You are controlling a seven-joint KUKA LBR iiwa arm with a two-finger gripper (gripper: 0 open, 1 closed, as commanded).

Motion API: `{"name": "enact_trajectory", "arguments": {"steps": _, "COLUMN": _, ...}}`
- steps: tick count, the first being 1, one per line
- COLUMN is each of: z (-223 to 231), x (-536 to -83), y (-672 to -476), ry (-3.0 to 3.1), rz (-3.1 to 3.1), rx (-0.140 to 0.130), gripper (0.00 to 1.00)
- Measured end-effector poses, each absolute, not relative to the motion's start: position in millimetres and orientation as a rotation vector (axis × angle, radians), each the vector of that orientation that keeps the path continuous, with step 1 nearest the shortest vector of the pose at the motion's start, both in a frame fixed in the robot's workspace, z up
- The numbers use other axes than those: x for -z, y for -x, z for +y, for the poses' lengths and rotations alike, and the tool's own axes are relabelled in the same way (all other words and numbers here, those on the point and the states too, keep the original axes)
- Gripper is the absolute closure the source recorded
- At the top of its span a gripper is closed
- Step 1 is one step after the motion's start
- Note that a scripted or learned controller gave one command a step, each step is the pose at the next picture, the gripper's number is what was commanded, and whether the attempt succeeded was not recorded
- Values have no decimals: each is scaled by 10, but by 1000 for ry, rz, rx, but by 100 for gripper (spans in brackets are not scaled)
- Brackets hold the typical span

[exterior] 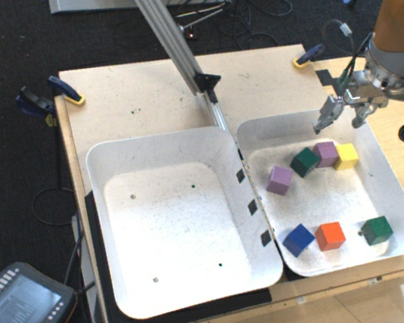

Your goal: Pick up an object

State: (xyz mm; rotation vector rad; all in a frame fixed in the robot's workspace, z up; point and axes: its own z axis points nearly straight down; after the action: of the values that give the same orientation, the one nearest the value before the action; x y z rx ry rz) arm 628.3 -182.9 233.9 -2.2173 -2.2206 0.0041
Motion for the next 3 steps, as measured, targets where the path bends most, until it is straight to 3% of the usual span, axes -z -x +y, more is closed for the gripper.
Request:
{"name": "enact_trajectory", "arguments": {"steps": 1, "z": -1826, "x": -2366, "y": -6288, "ry": 2218, "rz": -2224, "rx": -2, "gripper": 0}}
{"name": "enact_trajectory", "arguments": {"steps": 3, "z": -1901, "x": -1315, "y": -6182, "ry": 2221, "rz": -2219, "rx": -4, "gripper": 0}}
